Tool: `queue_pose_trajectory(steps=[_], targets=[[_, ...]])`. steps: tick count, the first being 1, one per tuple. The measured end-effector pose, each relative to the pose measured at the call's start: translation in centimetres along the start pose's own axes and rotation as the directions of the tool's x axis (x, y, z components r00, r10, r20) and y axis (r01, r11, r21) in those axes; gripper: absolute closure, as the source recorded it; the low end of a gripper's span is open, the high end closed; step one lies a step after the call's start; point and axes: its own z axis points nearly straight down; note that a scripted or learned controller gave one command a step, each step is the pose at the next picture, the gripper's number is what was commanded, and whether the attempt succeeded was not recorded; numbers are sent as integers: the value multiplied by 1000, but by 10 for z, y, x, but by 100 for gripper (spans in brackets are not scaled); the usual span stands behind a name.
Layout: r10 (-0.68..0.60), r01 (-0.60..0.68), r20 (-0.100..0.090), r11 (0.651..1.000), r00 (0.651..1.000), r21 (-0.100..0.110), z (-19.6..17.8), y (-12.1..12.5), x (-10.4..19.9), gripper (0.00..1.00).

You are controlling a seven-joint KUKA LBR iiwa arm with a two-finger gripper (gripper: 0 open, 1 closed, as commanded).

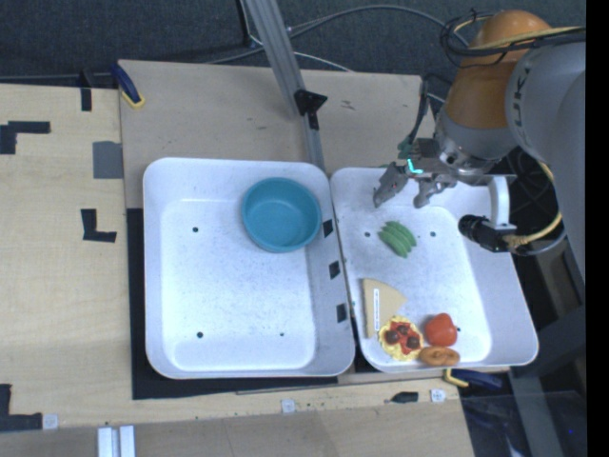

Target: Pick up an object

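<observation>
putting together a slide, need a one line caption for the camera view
Open pincer hangs over the right bin, just above a green vegetable; a blue bowl sits in the left bin.

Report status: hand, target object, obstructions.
Hand open, above right white bin's far end, holding nothing. Nearest object: small green ridged vegetable, just below it, untouched. Nothing between them.

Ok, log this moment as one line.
two-finger gripper: open, above right white bin | nearest: green ridged vegetable | blue bowl: left white bin
</observation>
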Motion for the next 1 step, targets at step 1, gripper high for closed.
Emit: queue_pose_trajectory(steps=[1], targets=[[0, 0, 0, 1000, 1000, 0, 0, 0, 0, 0]])
